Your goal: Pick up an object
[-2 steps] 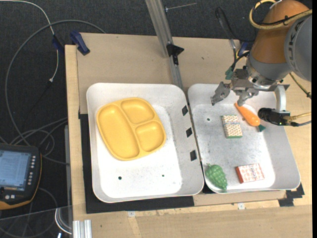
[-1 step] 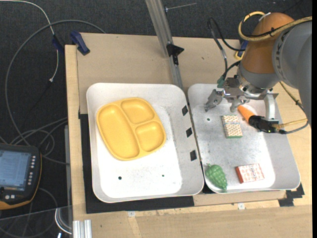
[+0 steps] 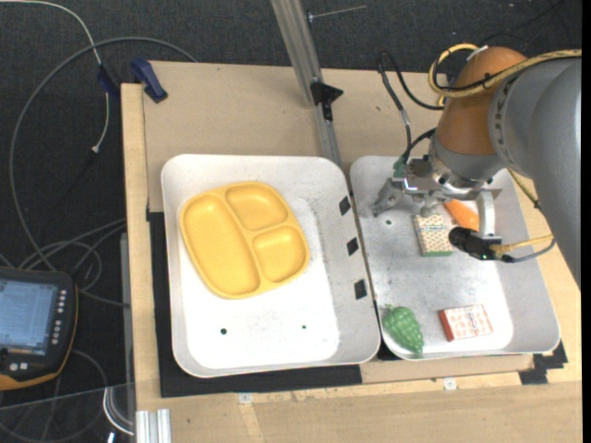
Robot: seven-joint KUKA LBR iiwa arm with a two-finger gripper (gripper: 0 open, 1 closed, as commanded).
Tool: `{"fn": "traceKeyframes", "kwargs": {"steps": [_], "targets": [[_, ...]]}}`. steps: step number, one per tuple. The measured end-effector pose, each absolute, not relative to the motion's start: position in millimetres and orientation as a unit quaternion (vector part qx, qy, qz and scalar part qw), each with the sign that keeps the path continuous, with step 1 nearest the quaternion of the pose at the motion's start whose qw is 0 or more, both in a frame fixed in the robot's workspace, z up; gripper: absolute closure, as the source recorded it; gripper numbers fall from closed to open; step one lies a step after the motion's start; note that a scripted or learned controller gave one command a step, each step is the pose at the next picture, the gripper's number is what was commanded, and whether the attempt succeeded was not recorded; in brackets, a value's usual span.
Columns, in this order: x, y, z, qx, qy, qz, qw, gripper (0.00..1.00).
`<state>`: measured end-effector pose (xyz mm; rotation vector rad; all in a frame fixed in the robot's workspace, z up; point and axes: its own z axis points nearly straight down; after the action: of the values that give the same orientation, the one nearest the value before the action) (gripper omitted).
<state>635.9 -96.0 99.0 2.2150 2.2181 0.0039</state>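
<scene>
Now, looking down from above, you have two white bins side by side on the bench. Your left bin (image 3: 185,340) holds a yellow divided plate (image 3: 244,238) with three compartments, lying flat toward the bin's upper left. Your right bin (image 3: 526,335) holds the smaller things. A green lumpy toy (image 3: 404,329) sits at its lower left corner, against the rim. A small red and white box (image 3: 465,321) lies near the lower edge, well apart from the toy. A pale patterned packet (image 3: 430,234) lies higher up, near the middle of the bin. Just beside it, to its upper right, you can see a bit of an orange object (image 3: 462,213), partly hidden by the arm.

Your arm reaches in from the right, and the gripper (image 3: 434,201) hangs over the upper part of the right bin, just above the patterned packet. The metal wrist parts crowd that spot, so you cannot tell how the fingers stand, and nothing shows plainly between them.
</scene>
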Motion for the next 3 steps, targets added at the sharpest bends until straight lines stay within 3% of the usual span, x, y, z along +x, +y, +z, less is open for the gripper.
{"fn": "traceKeyframes", "kwargs": {"steps": [1, 3], "targets": [[638.1, -95.3, 113.4, 0.707, 0.708, 0.0043, 0.005, 1.00], [646.2, -89.0, 243.6, 0.706, 0.708, 0.0030, 0.004, 1.00]]}}
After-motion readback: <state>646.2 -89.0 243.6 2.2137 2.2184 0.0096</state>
